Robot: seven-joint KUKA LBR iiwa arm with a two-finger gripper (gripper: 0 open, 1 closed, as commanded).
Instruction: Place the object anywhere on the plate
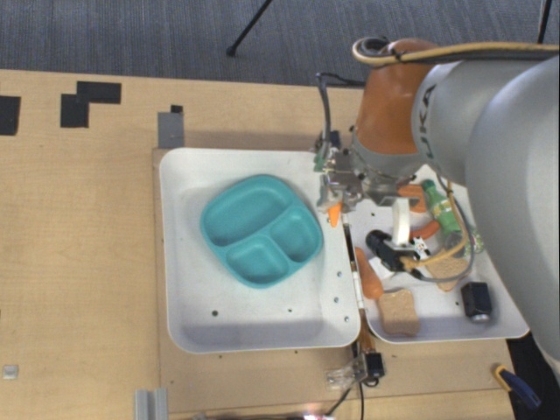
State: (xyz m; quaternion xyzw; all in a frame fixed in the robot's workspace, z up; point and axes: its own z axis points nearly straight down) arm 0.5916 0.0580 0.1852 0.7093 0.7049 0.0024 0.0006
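2 white bins sit on a tan bench above grey carpet; gripper grip unclear.

Bulky grey arm with an orange band and beige cable.

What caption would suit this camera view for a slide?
KUKA arm reaching over the seam between two white bins: a teal divided plate in the left bin, assorted small objects in the right bin.

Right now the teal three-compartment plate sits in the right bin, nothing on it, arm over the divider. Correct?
Not quite. The camera view shows the teal plate in the left bin, not the right one. The rest stands: three compartments, nothing on it, and the arm over the divider between the bins.
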